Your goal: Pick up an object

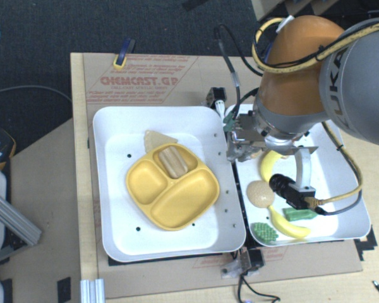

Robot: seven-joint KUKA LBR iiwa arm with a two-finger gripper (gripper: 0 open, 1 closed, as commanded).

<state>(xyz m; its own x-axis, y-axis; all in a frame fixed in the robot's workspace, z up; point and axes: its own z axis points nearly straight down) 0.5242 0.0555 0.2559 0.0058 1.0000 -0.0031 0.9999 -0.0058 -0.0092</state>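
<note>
On the desk (82, 232), the left bin (107, 169) holds a yellow divided plate (177, 197) with a tan block (172, 161) in its 12 o'clock compartment and a pale piece (155, 139) tucked under the plate's 11 o'clock edge. The grey and orange arm (297, 62) hangs over the right bin (350, 223) with the tool (249, 145) low at that bin's 10 o'clock corner; whether it is released or clenched I cannot tell. A banana (270, 165) lies just beside the tool at its 4 o'clock; a beige round lump (260, 194) sits at the banana's 6 o'clock; a second banana (289, 227), a green knobbly piece (263, 233) and a green block (299, 214) lie toward the bin's 6 o'clock rim.
</note>
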